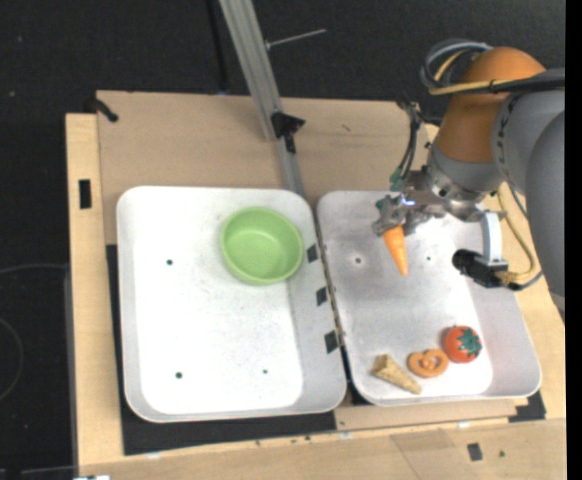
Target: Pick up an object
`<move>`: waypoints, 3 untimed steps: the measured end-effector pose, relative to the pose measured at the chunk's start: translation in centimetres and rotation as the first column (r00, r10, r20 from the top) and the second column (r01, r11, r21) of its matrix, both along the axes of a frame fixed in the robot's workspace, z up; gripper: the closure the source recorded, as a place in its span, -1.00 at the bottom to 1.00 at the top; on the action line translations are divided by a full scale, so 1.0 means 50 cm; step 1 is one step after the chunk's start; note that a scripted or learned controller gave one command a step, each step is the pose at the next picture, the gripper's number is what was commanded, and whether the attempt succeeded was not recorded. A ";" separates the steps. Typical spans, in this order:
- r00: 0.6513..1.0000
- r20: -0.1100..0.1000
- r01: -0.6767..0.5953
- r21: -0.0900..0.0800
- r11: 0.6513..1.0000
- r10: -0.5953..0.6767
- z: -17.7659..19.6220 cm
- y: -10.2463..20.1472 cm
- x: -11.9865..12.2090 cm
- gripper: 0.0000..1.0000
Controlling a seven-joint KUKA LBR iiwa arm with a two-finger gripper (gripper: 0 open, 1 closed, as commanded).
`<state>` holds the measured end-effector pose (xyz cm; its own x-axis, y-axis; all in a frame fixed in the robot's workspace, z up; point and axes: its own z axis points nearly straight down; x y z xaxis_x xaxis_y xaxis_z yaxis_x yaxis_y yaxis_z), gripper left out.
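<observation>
Carrot (398, 249), orange and pointing down, hangs clamped between the fingers (395, 219) of the gripper (401, 215) above the right bin (366, 298), toward its far edge. Judged so, the pick appears achieved; only holding remains.

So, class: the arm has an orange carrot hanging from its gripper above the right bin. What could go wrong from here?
1. The gripper seems to pinch the carrot only at its top end, so it may slip and drop back into the right bin.
2. The carrot hangs low, so a sideways move could knock its tip on the bin's rim.
3. If dropped, it could roll toward the tomato and the other toys.
</observation>
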<state>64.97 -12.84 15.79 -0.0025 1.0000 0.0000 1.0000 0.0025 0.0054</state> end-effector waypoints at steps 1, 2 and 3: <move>1.000 -0.003 -0.001 -0.001 1.000 0.001 0.100 -0.008 0.020 1.00; 1.000 -0.004 -0.003 -0.001 1.000 0.003 0.175 -0.010 0.021 1.00; 1.000 -0.005 0.000 0.000 1.000 0.000 0.192 0.089 -0.003 1.00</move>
<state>64.80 -8.38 25.38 -0.0027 1.0000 0.0000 1.0000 0.0027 0.0007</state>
